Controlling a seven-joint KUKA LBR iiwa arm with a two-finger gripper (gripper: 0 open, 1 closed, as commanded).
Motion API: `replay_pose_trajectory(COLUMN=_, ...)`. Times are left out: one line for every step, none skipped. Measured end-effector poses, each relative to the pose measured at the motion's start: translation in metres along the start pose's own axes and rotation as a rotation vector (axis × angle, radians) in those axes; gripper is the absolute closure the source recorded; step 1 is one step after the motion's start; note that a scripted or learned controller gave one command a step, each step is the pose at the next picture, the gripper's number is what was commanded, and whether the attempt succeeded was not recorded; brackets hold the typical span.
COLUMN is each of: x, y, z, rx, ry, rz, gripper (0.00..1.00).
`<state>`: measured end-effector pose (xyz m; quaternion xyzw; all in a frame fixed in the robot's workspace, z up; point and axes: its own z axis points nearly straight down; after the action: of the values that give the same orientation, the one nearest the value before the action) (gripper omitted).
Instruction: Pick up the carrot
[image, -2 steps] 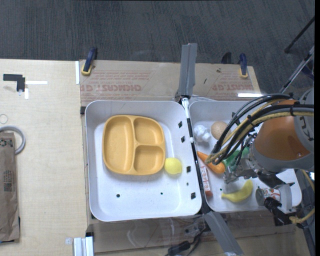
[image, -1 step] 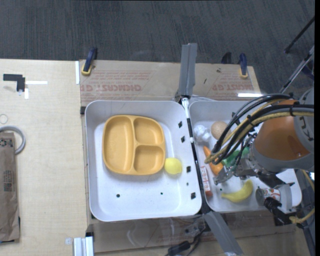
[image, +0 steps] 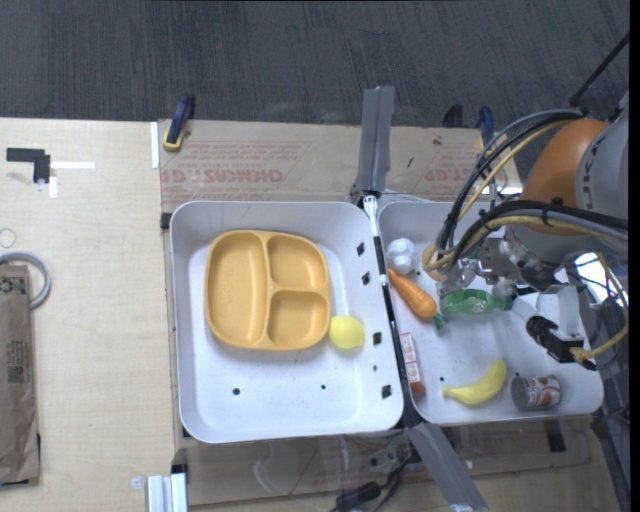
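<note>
Yellow tray (image: 268, 290), lemon (image: 346, 332), banana (image: 477, 385), can (image: 537, 392)

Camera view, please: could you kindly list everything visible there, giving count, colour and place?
bins: two, white, side by side
divided plate: one, yellow, left bin
lemon: one, yellow, left bin, beside plate
carrot: one, orange, right bin, near its left wall
banana: one, yellow, right bin front
can: one, silver-red, right of banana
green packet: one, right bin, under claw
arm: one, grey-orange, right
claw: one, above right bin

Gripper (image: 470, 285) fingers hidden behind cables — brown bag (image: 17, 370) cut off at left.
</note>
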<state>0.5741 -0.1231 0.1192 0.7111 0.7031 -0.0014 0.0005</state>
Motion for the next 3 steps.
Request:
replay_pose_trajectory(x=0.020, y=0.056, z=0.028, rx=0.001, ry=-0.001, rz=-0.005, gripper=0.00)
replay_pose_trajectory(x=-0.018, y=0.066, z=-0.048, rx=-0.002, ry=-0.001, rz=-0.113, gripper=0.00)
replay_pose_trajectory(x=0.019, y=0.042, z=0.023, rx=-0.001, ry=0.001, rz=-0.246, gripper=0.00)
